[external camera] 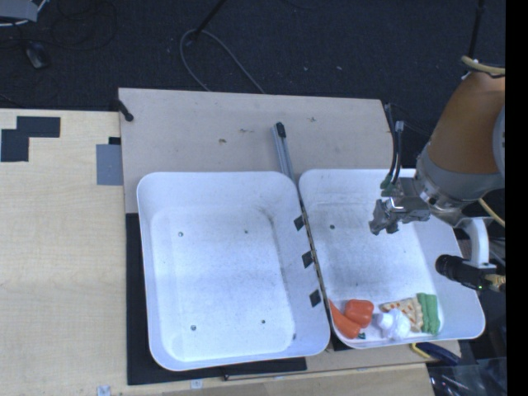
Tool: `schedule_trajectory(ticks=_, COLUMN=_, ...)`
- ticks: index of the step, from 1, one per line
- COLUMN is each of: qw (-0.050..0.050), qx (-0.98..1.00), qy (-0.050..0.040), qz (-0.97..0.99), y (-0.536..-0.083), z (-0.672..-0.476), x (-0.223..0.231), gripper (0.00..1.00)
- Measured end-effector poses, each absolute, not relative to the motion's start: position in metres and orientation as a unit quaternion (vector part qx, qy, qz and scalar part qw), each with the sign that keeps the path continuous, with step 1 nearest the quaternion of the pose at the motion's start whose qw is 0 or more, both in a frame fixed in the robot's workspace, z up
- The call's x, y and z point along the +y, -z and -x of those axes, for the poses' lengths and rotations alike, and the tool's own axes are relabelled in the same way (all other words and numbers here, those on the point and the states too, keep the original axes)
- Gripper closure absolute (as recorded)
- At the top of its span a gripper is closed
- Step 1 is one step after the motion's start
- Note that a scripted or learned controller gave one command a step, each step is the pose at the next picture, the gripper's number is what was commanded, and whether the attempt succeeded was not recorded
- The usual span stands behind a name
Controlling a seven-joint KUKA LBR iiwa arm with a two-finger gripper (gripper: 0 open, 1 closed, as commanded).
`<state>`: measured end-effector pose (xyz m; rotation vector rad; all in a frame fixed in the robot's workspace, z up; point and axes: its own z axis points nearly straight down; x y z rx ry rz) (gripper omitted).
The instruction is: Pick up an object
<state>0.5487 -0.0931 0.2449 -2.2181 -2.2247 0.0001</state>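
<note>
Several small objects lie along the near edge of the right bin (346, 196): an orange-red piece (355, 313), a white lump (388, 324), a tan waffle-like piece (404, 310) and a green piece (429, 312). My gripper (384, 221) hangs over the right bin's far right part, well behind those objects, with nothing visible between its fingers. The grey arm with its orange band (466, 134) comes in from the right.
The left bin (219, 271) sits beside the right one, joined by a divider with black clips (307, 258). A grey rod (283, 148) lies on the board behind the bins. Dark cables run across the floor at the back.
</note>
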Motion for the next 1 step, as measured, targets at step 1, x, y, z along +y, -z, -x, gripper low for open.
schedule_trajectory(ticks=1, qw=0.001, qx=-0.708, qy=-0.0003, qz=0.706, y=-0.2311, z=-0.5683, x=-0.0486, gripper=1.00)
